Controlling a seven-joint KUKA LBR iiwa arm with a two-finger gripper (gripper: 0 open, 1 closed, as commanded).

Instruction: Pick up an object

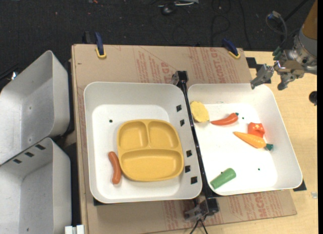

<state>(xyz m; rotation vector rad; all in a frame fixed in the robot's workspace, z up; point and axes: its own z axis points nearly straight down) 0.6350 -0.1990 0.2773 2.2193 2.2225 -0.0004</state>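
The gripper (275, 76) hangs at the upper right, above the far right corner of the right bin (282, 127), and its two dark fingers (262, 76) stand apart with nothing between them. Just the open air there, over the bin's rim and the worktop (151, 58) edge.

Down in the right bin, the choices are spread out. A pale yellow piece (200, 111) sits against the left wall near the top. Just beside it, to the right, lies a red chili pepper (225, 120), curved, its green stem pointing up and right. Further right there is a small red pepper (256, 128), and touching its lower edge an orange carrot (250, 139) lies at a slant with its green end toward the right wall. A green cucumber (223, 178) rests alone near the bin's front edge, well apart from the rest.

Over in the left bin (101, 127), a yellow divided plate (150, 150) takes the middle, with three compartments showing. A reddish sausage (115, 167) lies just beside the plate's left edge, on the bin floor, running front to back.

At the far left of the view, two more white bins (30, 101) stand tilted off the worktop. Blue clamps (100, 46) grip the board's far edge.
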